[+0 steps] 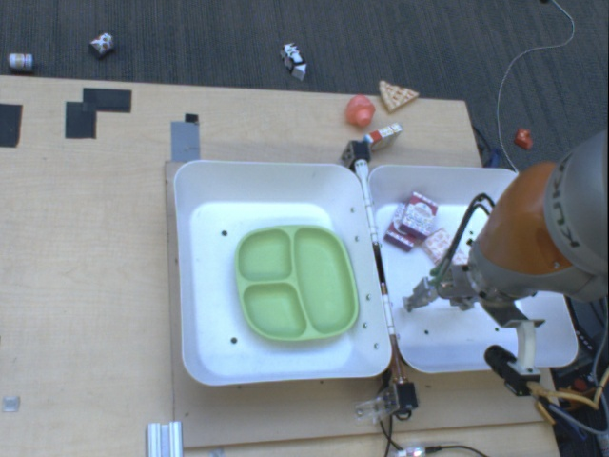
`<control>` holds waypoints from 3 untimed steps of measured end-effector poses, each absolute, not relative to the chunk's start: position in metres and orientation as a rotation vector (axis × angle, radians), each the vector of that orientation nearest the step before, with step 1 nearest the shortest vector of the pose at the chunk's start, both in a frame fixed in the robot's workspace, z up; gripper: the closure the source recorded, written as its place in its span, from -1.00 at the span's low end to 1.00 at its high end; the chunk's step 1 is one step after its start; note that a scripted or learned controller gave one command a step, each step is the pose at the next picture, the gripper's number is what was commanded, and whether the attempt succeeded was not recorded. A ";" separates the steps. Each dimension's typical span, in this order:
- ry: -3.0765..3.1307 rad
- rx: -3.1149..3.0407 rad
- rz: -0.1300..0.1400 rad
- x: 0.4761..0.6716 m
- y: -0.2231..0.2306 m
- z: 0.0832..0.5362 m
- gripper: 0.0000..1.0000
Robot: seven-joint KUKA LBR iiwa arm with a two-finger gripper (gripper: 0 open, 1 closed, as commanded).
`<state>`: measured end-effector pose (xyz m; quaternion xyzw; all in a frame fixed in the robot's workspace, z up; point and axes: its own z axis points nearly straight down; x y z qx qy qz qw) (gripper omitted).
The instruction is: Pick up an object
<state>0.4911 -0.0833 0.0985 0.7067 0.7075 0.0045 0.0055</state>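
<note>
We see two shallow white plastic bins side by side on the pale wooden bench. The left bin holds a light green plastic tray with three compartments, lying flat near its middle. The right bin holds a small maroon and white printed packet in its far left part, and just beside that packet, nearer the arm, a pale pinkish object that we cannot make out clearly.

The grey arm with the orange band reaches in from the right and hangs over the right bin. Its two-finger gripper points toward the bin's left wall, low over the white floor, apart from the maroon packet. We cannot tell whether the pincer is open or closed, and we see nothing between its tips.

Beyond the bins, on the bench's far edge, we see a round red ball, a tan wedge like a pizza slice and a small red and white tube. Several small things lie scattered on the dark carpet.
</note>
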 end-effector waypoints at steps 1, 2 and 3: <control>2.217 2.207 0.019 0.493 -0.082 0.109 1.00; 2.216 2.208 0.019 0.493 -0.082 0.109 -1.00; 2.219 2.216 0.008 0.489 -0.089 0.087 -1.00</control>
